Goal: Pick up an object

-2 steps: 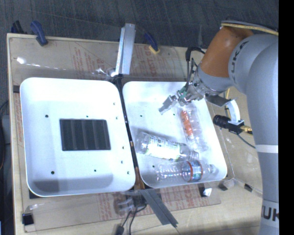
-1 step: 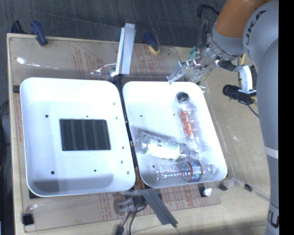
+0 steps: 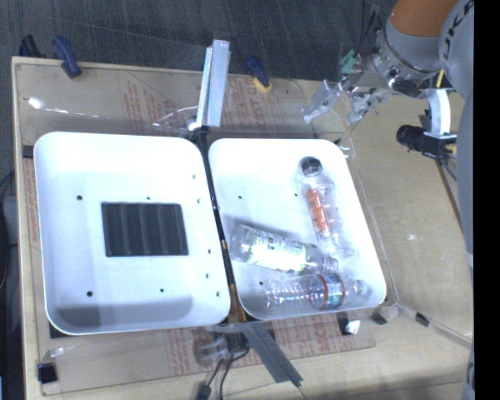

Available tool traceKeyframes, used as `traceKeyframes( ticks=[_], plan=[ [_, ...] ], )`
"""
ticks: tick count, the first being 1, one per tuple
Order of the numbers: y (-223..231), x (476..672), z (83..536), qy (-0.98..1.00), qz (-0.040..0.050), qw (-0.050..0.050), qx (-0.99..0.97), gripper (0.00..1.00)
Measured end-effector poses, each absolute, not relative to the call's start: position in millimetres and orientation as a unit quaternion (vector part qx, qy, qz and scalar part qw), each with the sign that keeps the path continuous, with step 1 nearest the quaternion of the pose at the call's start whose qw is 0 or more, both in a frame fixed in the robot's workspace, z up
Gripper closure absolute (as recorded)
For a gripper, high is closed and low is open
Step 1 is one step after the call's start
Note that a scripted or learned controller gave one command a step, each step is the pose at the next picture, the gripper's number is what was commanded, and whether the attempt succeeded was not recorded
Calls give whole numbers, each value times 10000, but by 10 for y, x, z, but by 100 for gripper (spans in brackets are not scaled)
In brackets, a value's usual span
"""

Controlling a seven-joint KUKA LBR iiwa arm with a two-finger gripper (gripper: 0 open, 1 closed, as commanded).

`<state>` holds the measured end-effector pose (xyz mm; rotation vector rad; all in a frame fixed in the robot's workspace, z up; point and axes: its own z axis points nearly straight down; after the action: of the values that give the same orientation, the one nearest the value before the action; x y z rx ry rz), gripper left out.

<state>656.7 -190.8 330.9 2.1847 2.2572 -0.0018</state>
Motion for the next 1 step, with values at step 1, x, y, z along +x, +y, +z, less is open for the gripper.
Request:
traceKeyframes(
  ticks=[1],
  plan=[
    [-2102,6103,2445,7618,-11,-13,6478,0]
  ],
)
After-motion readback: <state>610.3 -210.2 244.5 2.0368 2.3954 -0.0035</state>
